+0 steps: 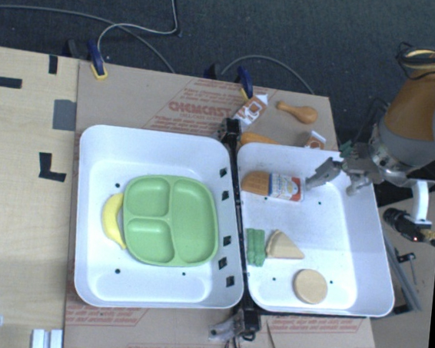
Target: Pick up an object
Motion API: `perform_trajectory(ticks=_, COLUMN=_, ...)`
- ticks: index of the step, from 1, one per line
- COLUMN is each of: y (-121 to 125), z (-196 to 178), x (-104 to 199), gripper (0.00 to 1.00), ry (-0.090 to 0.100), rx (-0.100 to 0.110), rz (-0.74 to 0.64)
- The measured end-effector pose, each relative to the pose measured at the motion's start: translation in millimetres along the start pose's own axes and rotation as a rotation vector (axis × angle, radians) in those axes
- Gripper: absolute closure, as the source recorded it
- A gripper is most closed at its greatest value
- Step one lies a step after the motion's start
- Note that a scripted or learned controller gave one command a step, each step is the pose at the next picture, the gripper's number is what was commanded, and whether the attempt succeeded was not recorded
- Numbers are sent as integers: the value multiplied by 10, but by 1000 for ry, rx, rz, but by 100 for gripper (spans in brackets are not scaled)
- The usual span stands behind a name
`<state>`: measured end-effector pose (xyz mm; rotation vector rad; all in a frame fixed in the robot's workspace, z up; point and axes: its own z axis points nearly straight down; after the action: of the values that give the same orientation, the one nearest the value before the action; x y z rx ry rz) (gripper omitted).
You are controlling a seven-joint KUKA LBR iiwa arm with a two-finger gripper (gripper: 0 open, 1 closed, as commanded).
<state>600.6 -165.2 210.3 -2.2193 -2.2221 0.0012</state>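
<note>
Approach step, by my reading: hand [333, 172] hangs over the upper right rim of the right white plastic bin [364, 247], fingers spread and nothing between them, just beside the orange-and-white bottle lying on its side [272, 185]. Likeliest target is that bottle, near the bin's upper wall; a tan wedge [283, 247], green block [255, 247] and tan round disc [311, 286] lie lower down. Next move calls for shifting left over the bottle, then descending to straddle it.
</note>
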Motion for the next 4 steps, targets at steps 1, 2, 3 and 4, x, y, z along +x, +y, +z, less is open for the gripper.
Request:
perform_trajectory(ticks=1, y=367, z=1202, x=282, gripper=0, ry=0, rx=-1, rz=0)
perform_trajectory(ticks=2, y=-261, z=1244, x=658, gripper=0, ry=0, rx=-2, rz=0)
perform_trajectory(ticks=3, y=320, z=1249, x=683, gripper=0, ry=-1, rx=-1, rz=0)
perform_trajectory(ticks=4, y=560, z=1286, x=617, gripper=0, ry=15, rx=70, rz=11)
